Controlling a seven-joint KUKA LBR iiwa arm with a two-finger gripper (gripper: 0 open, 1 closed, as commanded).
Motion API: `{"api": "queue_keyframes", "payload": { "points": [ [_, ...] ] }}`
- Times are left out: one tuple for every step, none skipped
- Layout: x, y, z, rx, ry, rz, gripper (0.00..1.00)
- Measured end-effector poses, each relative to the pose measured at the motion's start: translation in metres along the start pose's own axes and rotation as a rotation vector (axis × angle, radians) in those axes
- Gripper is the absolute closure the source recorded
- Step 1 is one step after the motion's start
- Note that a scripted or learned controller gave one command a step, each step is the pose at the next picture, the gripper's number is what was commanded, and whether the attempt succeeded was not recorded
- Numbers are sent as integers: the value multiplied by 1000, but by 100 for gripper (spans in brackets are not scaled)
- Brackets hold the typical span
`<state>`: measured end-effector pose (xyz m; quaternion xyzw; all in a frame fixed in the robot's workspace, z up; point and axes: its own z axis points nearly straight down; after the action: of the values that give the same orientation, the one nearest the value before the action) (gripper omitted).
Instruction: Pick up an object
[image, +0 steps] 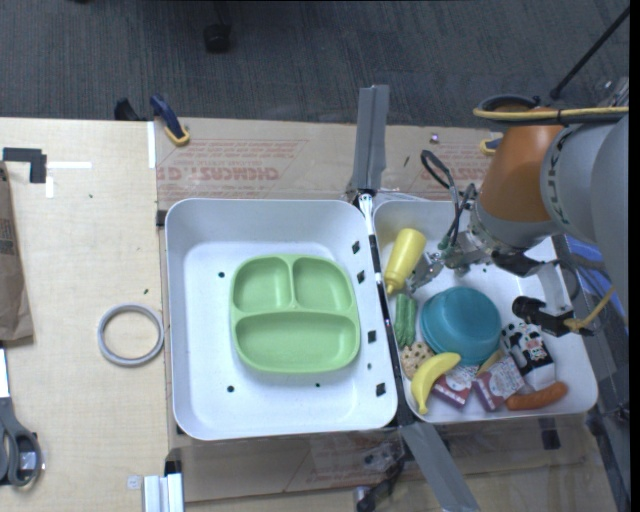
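Gripper (432, 268) first: mine is hanging low over the right bin (580, 400), near its upper left corner, and I am seeing nothing between its tips; how far apart they are standing I cannot tell at this angle. My arm (540, 185) is reaching in from the right, its orange band sitting above the wrist.

Going down by size, the left bin (190, 330) is lying beside the right one, and it is holding a green plate (295, 313) with three sections. In the right bin, a blue bowl (460, 322) is sitting in the middle, just below my tips. A yellow bottle (403, 257) is leaning along the left wall, just beside the gripper and nearest to it. A banana (432, 377) is lying at the bowl's lower edge, and a green pod (405, 318) is resting against the left wall under the bottle. An orange carrot (537, 399) is lying near the bottom right corner, with small packets (487, 385) between it and the banana.

As I am judging it, the pick is barely under way: every object is lying in the bin, none is lifted. Closing on something, probably the bottle, and raising it are both remaining.
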<state>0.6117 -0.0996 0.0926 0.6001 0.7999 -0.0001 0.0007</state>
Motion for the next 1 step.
{"api": "queue_keyframes", "payload": {
  "points": [
    [3,-46,1,2,2,133,0]
  ]
}}
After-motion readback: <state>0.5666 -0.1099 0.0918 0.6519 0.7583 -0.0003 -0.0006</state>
